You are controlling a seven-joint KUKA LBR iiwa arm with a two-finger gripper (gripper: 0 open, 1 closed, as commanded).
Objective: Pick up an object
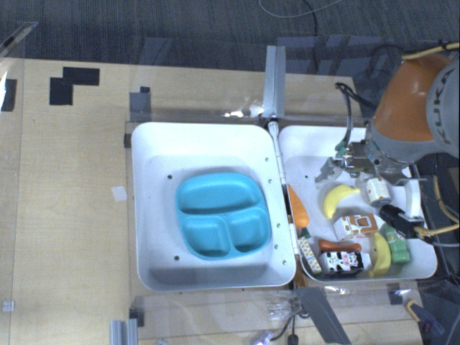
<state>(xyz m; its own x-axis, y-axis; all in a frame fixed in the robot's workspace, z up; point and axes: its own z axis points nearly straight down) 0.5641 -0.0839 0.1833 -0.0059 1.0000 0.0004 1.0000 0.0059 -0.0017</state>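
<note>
The right bin (302,146) holds a heap of small objects. A yellow banana (338,198) lies near its middle, and an orange carrot (298,208) rests along the left wall. Near the front are a white and orange box (358,225), a black and white carton (343,262), a yellow piece (381,254) and a green piece (397,246). My gripper (335,165) hangs over the bin's middle, just above and behind the banana. It is open with nothing between its fingers. The arm hides the bin's back right part.
The left bin (154,192) holds a blue three-compartment tray (219,214). A metal post (273,85) stands behind the divider between the bins. Cables run along the right side by the arm (413,106).
</note>
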